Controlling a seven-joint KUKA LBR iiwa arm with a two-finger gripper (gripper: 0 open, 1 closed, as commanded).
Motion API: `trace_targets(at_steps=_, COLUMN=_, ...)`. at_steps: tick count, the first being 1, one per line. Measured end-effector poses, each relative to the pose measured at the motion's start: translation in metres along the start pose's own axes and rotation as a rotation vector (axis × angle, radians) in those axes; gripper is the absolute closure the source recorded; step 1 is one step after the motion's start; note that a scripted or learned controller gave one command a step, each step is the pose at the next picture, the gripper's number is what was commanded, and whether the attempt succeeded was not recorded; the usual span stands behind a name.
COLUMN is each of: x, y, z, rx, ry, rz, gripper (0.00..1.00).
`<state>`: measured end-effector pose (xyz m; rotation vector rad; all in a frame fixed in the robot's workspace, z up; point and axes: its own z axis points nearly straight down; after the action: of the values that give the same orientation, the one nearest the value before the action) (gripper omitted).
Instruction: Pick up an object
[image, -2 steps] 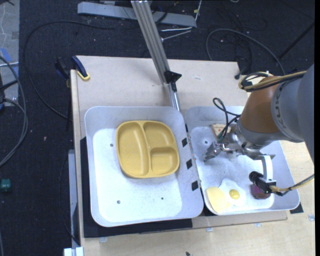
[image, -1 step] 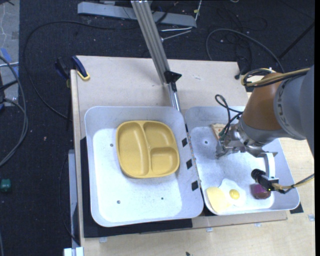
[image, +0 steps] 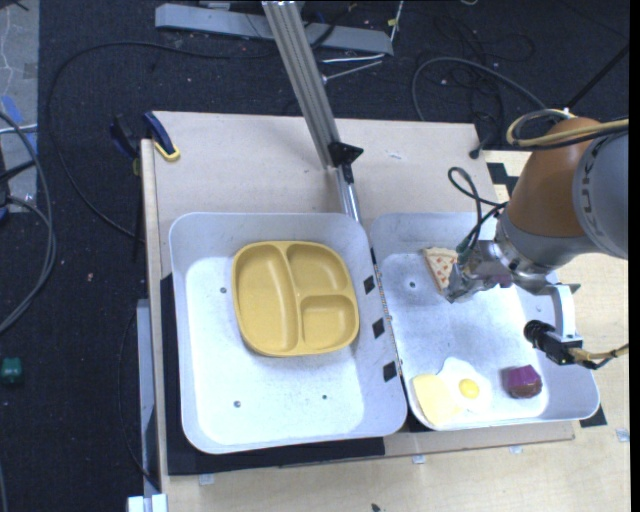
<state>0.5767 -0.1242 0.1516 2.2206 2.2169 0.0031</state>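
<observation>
Dark floor strewn with black cables surrounds a pale wooden desk (image: 250, 160) that carries two shallow white bins side by side. All places below are given relative to the right bin (image: 500, 320). Just left of it, touching along the middle edge, sits the left bin (image: 200, 300), holding a yellow divided plate (image: 296, 298) with three compartments. Inside the right bin, near its far left corner, lies a toy pizza slice (image: 438, 265), tan with red spots. At its near edge, toward the left, rests a toy fried egg (image: 450, 392), pale yellow with a bright yolk. Near its near right corner sits a small purple object (image: 521, 381). A grey arm with an orange band (image: 545, 185) reaches over the bin from the right, and its pincer (image: 462, 283) hangs low over the far half of the bin, just right of the pizza slice; whether it is spread or pressed together cannot be told from this angle. A slanted metal pole (image: 310, 85) rises beyond the bin's far left corner.
</observation>
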Motion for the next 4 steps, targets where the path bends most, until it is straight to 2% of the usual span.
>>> trace_targets(at_steps=2, x=-0.01, y=-0.002, z=-0.095, rx=-0.002, ry=-0.001, rz=-0.004, gripper=1.0)
trace_targets(at_steps=3, x=0.044, y=-0.01, z=-0.099, rx=0.005, ry=0.003, rz=-0.01, gripper=1.0)
trace_targets(at_steps=4, x=0.103, y=-0.009, z=-0.085, rx=0.006, ry=0.002, rz=-0.01, gripper=1.0)
